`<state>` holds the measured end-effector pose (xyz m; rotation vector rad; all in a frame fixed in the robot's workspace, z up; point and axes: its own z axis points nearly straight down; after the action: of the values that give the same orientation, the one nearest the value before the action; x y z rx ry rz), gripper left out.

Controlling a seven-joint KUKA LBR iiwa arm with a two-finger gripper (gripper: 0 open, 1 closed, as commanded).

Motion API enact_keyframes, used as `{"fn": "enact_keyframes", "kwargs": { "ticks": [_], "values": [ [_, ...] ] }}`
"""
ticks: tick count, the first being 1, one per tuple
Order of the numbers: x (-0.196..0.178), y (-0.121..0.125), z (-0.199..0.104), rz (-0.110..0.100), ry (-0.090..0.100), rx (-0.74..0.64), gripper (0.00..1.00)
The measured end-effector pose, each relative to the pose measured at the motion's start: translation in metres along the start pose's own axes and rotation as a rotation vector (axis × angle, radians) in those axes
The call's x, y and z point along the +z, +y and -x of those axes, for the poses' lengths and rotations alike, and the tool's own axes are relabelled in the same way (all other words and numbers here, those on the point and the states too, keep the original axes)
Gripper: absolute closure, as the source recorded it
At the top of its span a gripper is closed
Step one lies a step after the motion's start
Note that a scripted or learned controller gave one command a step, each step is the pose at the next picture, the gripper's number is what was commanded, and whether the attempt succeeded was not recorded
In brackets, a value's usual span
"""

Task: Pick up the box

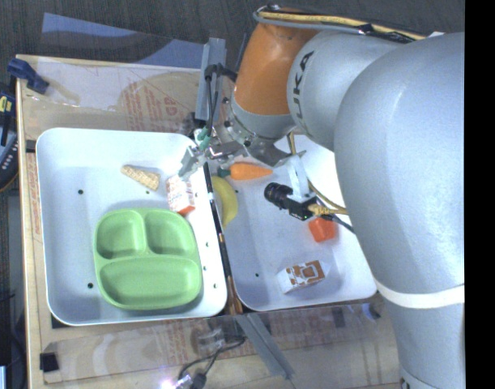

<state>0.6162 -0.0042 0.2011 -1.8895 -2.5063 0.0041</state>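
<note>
Reading on the arm: the grey arm [377, 136] is showing dark letters [301, 81] on its smooth housing; "UKA" is legible, and the start of the word is curving out of sight.
Reading on the box: the box [178, 194] is carrying red and white print, but the writing is too small to read.
Reading on the packet: a white packet [302, 275] is showing a brown printed picture on its top; no word can be made out.
Gripper: the gripper [190, 164] is hanging by the wall between the two bins, just above the box; I cannot tell whether it is apart or together.
Box place: the box, small and rectangular, is lying in the left bin [49, 217] close to its right wall, just beside the far right corner of the green tray [146, 258].
Green tray: it is lying flat, made of smooth plastic with rounded corners, with two small compartments and one long compartment.
Cone: a tan cone [142, 177] with a waffle pattern is lying on its side, left of the box and apart from it.
Right bin: the right bin [263, 250] is holding a yellow banana [225, 203] along its left wall, an orange carrot [249, 171] beyond it, an orange block [322, 230] and the packet near the front.
Orange band: the glossy orange band [267, 63] is sitting above the wrist.
Bench: the pale wooden bench [109, 96] is showing a faint reddish round print that cannot be read.
</note>
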Motion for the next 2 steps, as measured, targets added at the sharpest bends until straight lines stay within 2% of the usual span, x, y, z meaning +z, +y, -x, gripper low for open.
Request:
{"fn": "enact_keyframes", "kwargs": {
  "ticks": [1,2],
  "values": [
    [0.010,-0.014,0.012,-0.002,0.002,-0.136,0.00],
    [0.010,-0.046,0.062,0.000,0.002,-0.137,0.00]
  ]
}}
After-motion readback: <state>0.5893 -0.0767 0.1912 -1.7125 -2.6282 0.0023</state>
